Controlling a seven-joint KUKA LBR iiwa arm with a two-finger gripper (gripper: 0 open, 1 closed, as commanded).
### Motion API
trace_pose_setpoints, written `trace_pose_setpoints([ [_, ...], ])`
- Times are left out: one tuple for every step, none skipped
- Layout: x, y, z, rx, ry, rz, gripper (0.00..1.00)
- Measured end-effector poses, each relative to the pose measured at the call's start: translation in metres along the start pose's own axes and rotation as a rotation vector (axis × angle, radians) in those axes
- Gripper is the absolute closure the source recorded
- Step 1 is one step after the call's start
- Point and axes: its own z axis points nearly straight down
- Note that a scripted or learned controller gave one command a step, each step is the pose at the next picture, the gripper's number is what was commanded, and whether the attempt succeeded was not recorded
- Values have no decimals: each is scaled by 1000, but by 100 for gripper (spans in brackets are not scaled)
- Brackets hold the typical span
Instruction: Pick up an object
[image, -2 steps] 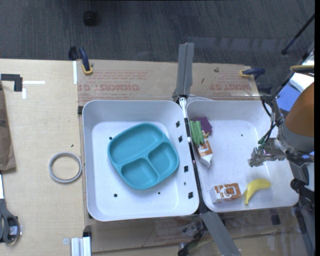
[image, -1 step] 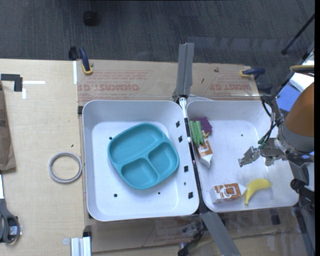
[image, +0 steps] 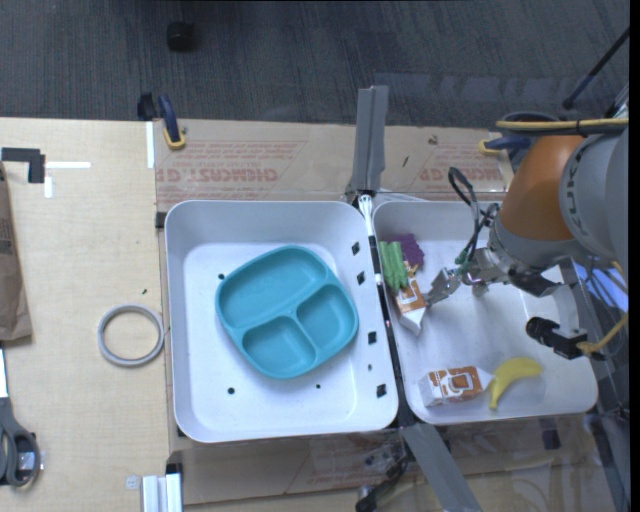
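My gripper (image: 441, 288) hangs low over the left part of the right bin (image: 560, 400), reaching in from the right. Its tip is just right of a small orange and white packet (image: 410, 301) lying against the bin's left wall. Whether it touches the packet I cannot tell. Behind the packet lie a green object (image: 392, 262) and a purple one (image: 409, 250). Near the front of the same bin sit a small orange and white carton (image: 452, 385) and a yellow banana (image: 513, 379), both apart from the gripper.
The left bin (image: 190, 330) holds a teal divided plate (image: 287, 311). A grey ring (image: 130, 333) and scissors (image: 18, 450) lie on the bench at left. A grey post (image: 370, 140) stands behind the bins. The arm's orange band (image: 540, 190) rises at right.
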Motion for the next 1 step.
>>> trace_pose_setpoints([
  [6, 38, -8, -3, -2, -374, 0],
])
